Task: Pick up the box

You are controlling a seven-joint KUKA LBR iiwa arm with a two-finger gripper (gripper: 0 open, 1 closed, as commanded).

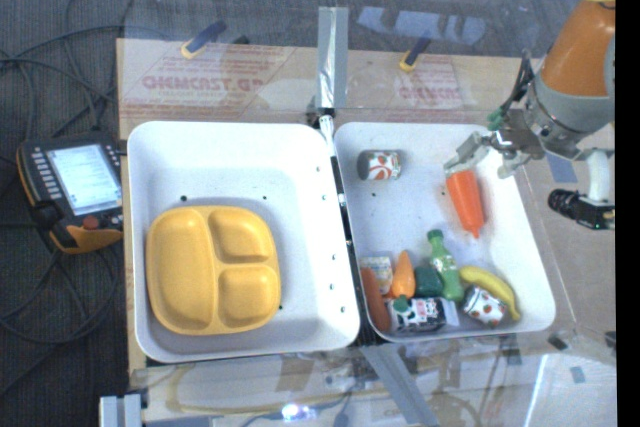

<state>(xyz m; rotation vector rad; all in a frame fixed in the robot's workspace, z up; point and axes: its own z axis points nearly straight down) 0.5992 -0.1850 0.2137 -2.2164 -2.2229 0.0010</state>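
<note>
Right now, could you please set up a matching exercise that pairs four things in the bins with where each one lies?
Things:
1. yellow tray
2. can
3. large carrot
4. banana

Places:
A. upper left part of the right bin, alone
B. right bin's near right corner, among the cluttered items
C. left bin, toward its near left side
D. upper right part of the right bin, just below the gripper

Pairs: 1-C, 2-A, 3-D, 4-B

Single fixed overhead camera, angled down, both white bins (150, 245) in frame, arm (580, 55) entering from right
</note>
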